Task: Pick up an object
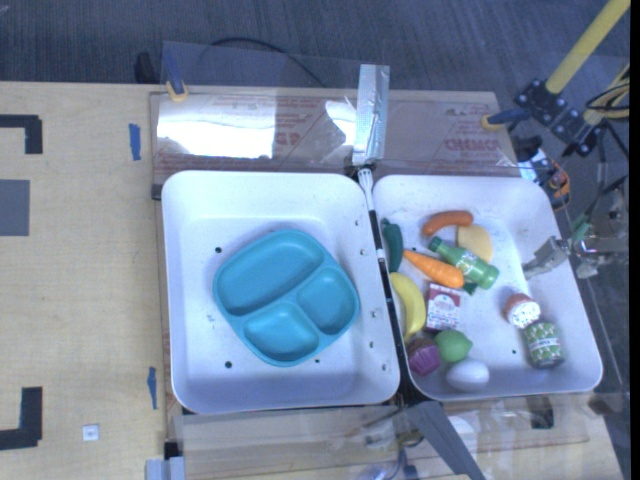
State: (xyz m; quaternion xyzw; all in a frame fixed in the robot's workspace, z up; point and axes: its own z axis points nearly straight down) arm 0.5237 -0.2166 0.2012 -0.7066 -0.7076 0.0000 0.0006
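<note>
Nothing picked yet, as far as I can judge: every candidate object sits in the right bin (560, 363). Toy carrot (432, 266) lies across the middle with a green bottle (467, 263) touching it, banana (408, 303) along the left wall, small carton (443, 307) just beside it, white egg (466, 373) near the front, green-labelled jar (541, 344) at the right. Left bin (190, 298) holds 1 blue 3-compartment plate (285, 295).

Gripper (570, 248) sits at the right bin's right rim, above the jar, nothing visibly between its fingers; can't tell whether they're spread or closed. Whole pick is left to do.
</note>
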